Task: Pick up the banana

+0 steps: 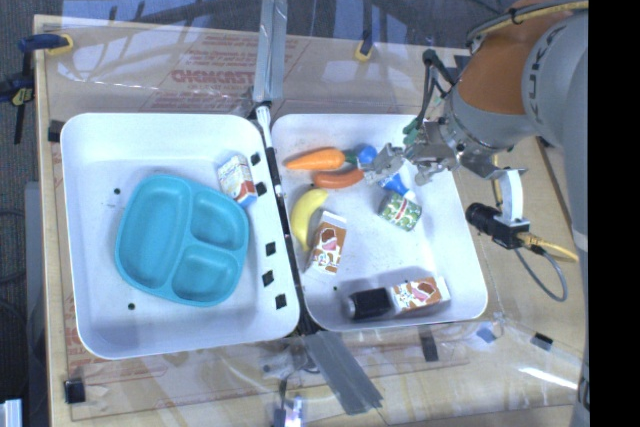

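The yellow banana [306, 214] lies in the right bin [455, 235], near its left wall, partly tucked under a small brown carton [328, 248]. My gripper [400, 162] hangs over the upper middle of that bin, well to the right of the banana and above it. Its fingers stand close to a small blue-capped item [396, 183] and a green and white can [401, 210]. Nothing from the bin shows between them.
An orange carrot [316, 158] and a second orange vegetable [337, 179] lie just above the banana. A black block [369, 303] and a flat carton [420, 294] sit at the bin's front. The left bin [90, 315] bears a blue divided plate [183, 238] and a small carton [236, 179].
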`<state>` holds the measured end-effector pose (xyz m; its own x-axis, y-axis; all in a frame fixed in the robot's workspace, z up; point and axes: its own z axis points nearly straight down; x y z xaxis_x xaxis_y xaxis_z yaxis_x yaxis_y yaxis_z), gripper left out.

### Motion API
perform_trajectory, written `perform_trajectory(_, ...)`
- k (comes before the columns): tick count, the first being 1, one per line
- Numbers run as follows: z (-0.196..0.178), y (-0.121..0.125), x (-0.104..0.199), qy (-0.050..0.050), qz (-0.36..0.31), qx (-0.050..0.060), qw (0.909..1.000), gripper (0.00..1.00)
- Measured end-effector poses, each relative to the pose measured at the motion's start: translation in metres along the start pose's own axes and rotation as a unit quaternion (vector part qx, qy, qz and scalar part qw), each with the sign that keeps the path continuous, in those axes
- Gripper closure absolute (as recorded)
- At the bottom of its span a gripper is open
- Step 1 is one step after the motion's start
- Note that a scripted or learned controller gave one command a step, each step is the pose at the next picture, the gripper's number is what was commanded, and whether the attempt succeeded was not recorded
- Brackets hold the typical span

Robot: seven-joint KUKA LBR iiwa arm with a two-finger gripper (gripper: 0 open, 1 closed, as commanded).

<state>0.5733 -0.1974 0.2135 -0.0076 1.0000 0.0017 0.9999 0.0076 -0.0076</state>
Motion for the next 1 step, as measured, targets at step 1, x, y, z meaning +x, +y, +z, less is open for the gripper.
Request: perform_trajectory(1, 0.0480, -0.0007, -0.0080, 0.000, -0.138, 0.000, 0.9905, 0.00)
